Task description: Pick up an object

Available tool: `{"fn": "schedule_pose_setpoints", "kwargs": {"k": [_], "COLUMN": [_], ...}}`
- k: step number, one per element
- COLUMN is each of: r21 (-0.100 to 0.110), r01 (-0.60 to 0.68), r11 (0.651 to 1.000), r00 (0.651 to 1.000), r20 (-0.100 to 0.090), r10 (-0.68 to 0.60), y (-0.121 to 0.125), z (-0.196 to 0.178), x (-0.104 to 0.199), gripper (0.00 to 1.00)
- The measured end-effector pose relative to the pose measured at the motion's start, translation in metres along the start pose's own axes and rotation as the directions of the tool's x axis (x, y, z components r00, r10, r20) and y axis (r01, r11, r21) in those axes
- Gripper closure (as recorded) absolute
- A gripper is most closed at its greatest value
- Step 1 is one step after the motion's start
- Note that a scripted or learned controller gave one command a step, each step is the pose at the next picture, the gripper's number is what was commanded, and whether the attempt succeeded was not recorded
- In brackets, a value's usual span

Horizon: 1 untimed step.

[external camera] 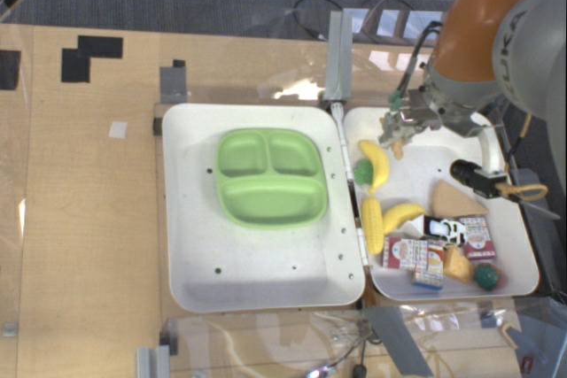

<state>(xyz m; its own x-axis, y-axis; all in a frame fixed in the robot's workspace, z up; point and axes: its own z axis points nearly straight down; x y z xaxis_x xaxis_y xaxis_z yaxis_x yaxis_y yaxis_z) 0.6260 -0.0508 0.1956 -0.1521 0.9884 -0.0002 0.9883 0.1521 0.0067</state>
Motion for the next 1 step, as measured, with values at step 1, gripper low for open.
{"fn": "schedule_pose_setpoints", "kwargs": {"k": [1], "r21": [0.002], "r01": [-0.073], "r11": [0.997], "r00": [0.997], "r20": [0.000], "r10": [0.073], "y": [-0.0774], "z": [-0.0184], "x": [0.0058], "gripper": [1.00]}}
